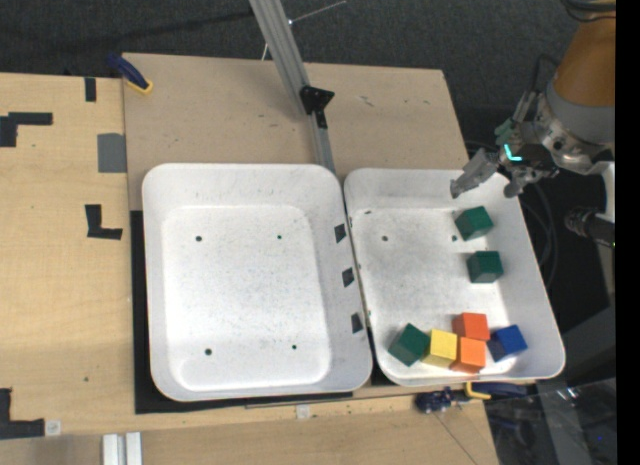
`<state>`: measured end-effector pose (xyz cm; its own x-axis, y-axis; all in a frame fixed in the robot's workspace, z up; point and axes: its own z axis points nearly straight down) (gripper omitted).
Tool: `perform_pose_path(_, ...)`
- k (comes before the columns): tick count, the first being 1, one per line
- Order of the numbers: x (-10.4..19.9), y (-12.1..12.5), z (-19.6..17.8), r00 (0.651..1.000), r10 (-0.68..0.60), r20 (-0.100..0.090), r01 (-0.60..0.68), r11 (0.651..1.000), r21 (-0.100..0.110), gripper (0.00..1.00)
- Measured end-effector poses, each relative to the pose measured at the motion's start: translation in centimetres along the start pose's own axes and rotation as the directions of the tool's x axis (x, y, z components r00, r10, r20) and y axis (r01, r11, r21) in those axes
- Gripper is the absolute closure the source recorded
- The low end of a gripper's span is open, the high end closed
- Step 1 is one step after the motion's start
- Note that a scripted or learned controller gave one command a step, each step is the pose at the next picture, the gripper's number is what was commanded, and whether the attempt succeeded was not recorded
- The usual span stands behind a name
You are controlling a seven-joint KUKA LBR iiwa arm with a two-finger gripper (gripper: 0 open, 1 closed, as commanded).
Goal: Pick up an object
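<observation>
You are looking down on the bench (260, 103), which is carrying two shallow white bins side by side, so that things can be lifted from one while the other is waiting beside it. The left bin (160, 253) is lying with nothing but a few dark specks on its floor, and the right bin (400, 193) is holding every block. The arm (590, 63) is reaching in from the right and hanging over that bin's far right corner, likely because the nearest blocks are sitting just below it. The gripper (490, 175) is spreading its fingers apart over the rim and gripping nothing. You are counting seven blocks in all: three green, two orange, one yellow and one blue. The upper green block (473, 222) is lying just beside the gripper and is probably the easiest to take; the second green block (485, 266) is sitting near it, apart and free on all sides. The remaining five are crowding the near edge: the third green block (408, 343), the yellow block (443, 345), the two orange blocks (470, 338) and the blue block (508, 341), touching or nearly so, which would be leaving little room for fingers.
</observation>
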<state>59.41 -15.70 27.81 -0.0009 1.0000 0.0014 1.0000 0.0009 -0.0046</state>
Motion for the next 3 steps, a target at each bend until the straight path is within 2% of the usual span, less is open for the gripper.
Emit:
perform_pose_path(1, 0.0, 0.1, -0.2, 1.0, -0.002, 0.001, 0.002, 1.0, -0.004, 0.0)
perform_pose_path(3, 1.2, -0.4, 9.4, 1.0, 0.0, 0.001, 0.0, 1.0, 0.002, 0.0)
